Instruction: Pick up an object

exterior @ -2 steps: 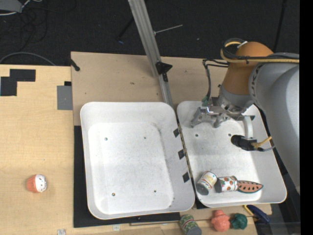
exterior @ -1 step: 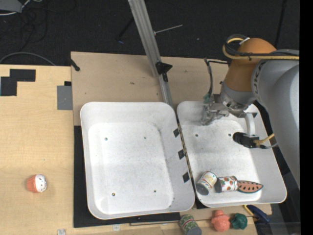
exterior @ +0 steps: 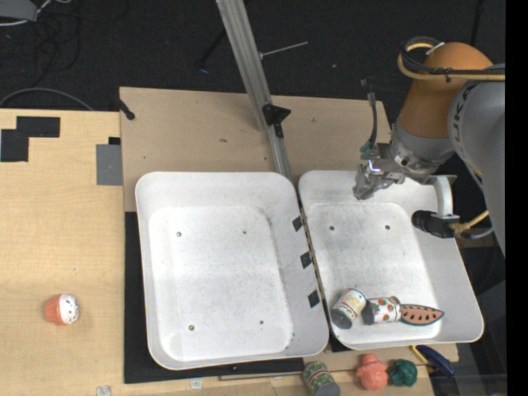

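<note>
1. Your gripper (exterior: 369, 180) hovers over the right bin's (exterior: 462, 304) far edge; its open-or-closed state can't be told.
2. Candidates cluster at that bin's near rim: a small can (exterior: 350, 306), patterned cup (exterior: 384, 310), watermelon slice (exterior: 421, 313).
3. Nothing is held.

Three small objects (exterior: 386, 310) (right bin (exterior: 462, 291), near edge)

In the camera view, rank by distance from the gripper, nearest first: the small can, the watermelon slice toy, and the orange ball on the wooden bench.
From the gripper:
1. Small can, right bin's near edge.
2. Watermelon slice toy, same bin, near-right corner; close to the can's distance.
3. Orange ball, far left on the bench.
</note>
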Robot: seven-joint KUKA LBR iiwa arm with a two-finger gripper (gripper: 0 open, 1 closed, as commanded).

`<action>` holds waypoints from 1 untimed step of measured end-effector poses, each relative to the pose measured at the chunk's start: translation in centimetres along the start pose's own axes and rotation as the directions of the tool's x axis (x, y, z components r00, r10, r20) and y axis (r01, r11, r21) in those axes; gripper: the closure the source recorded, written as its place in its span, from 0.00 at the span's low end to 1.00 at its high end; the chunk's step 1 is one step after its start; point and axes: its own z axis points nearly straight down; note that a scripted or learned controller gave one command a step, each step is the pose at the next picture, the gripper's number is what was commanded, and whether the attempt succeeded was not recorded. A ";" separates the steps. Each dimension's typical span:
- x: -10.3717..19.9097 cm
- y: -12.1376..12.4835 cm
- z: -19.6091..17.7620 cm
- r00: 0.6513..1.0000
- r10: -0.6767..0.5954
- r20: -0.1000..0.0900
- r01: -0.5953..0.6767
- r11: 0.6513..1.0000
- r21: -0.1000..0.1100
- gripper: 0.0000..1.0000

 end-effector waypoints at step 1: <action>0.0 0.9 -4.7 1.000 -0.002 0.000 0.002 1.000 0.001 1.00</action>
